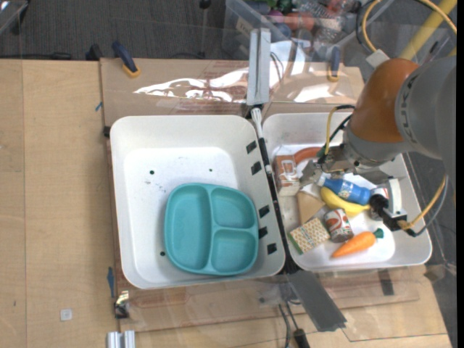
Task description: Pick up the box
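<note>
While hanging over the right bin [413, 256], resting the gripper [319, 167] just beside the box [288, 174], without holding it; not possible to tell whether spread or pressed together. Lying against that bin's left wall, toward the far end, apart from the banana [344, 201], the can [338, 225] and the carrot [355, 243]. Judging as light cardboard: stiff at the edges, yielding on the broad faces, probably smooth and somewhat slippery. Advising a hold across the two narrow sides, near the middle, squeezing gently. Expecting little room on the wall side; approaching from above.
</note>
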Robot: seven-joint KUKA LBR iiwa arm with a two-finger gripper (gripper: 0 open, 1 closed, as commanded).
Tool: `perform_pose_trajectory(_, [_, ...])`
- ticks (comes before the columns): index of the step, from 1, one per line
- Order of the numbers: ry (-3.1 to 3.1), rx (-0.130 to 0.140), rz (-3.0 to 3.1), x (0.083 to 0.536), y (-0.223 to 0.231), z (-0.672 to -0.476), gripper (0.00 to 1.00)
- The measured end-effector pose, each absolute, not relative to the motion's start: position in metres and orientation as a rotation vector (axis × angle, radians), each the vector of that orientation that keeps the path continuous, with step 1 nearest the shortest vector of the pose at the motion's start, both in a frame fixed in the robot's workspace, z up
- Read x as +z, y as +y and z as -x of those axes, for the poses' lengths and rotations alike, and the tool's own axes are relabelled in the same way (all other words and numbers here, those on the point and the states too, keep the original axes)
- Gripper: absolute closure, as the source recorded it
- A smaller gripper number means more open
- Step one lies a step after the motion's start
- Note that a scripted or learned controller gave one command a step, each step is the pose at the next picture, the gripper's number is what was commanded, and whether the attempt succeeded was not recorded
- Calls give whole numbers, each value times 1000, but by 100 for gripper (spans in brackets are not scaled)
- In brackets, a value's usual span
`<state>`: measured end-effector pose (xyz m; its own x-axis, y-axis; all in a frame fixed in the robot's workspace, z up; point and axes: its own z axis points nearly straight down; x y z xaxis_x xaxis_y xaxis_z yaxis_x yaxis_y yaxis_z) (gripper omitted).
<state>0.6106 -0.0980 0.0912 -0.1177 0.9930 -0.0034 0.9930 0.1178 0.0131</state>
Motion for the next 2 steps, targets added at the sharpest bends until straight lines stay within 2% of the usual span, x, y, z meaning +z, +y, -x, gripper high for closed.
perform_pose_trajectory(2, [2430, 13, -1967, 91, -120, -489, 0])
